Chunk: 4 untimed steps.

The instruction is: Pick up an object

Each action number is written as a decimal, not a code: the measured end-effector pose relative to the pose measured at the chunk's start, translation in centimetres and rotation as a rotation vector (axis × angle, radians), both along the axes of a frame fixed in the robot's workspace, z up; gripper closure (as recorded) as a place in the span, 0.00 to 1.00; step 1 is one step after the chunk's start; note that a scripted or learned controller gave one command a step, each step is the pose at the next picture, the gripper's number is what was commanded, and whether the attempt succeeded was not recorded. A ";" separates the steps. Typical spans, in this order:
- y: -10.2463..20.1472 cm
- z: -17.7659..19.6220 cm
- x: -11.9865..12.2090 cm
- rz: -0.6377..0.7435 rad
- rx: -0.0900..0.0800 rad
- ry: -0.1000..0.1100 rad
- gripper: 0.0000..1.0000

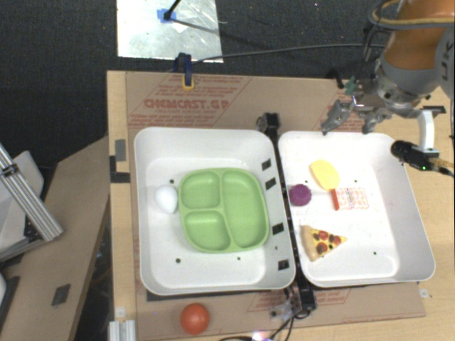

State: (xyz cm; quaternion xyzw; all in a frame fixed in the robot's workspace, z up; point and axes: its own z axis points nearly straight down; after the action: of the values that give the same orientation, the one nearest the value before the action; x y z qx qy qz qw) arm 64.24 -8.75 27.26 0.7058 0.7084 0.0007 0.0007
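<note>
Nothing picked yet: my gripper point(353, 117) hangs open and empty at upper right, above the right bin point(398, 212).

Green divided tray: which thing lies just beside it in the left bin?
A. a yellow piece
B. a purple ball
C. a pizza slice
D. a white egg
D: the white egg sits against the left edge of the green divided tray in the left bin, while the pizza slice, purple ball and yellow piece all lie in the right bin.
</note>
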 end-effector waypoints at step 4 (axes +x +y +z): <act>-0.5 -15.0 0.0 -0.002 -0.001 -0.003 1.00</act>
State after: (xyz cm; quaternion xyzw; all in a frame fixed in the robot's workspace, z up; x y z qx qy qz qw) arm 64.21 -9.27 12.23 0.7066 0.7076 0.0014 0.0018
